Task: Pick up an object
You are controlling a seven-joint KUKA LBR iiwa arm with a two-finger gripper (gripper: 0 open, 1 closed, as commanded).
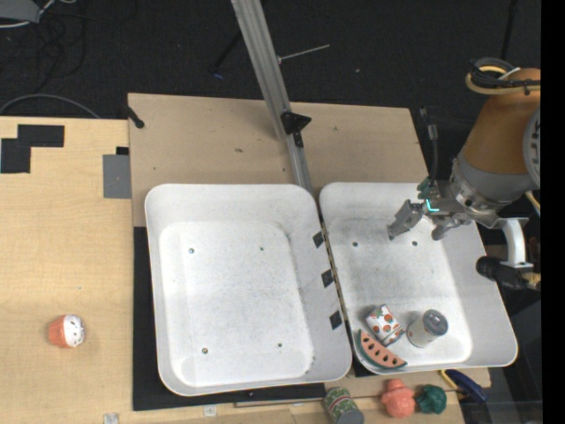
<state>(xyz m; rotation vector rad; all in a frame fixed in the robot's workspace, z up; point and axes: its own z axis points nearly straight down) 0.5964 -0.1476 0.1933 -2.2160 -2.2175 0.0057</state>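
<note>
watermelon slice in right bin

text: none readable | labels: none | brands: none | numbers: none | signs: none | checked: both bins, table, arm

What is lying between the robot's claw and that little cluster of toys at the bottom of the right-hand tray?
Nothing: in the camera view, only bare white tray floor separates the gripper from the red-and-white toy, grey cylinder and watermelon slice.
</note>
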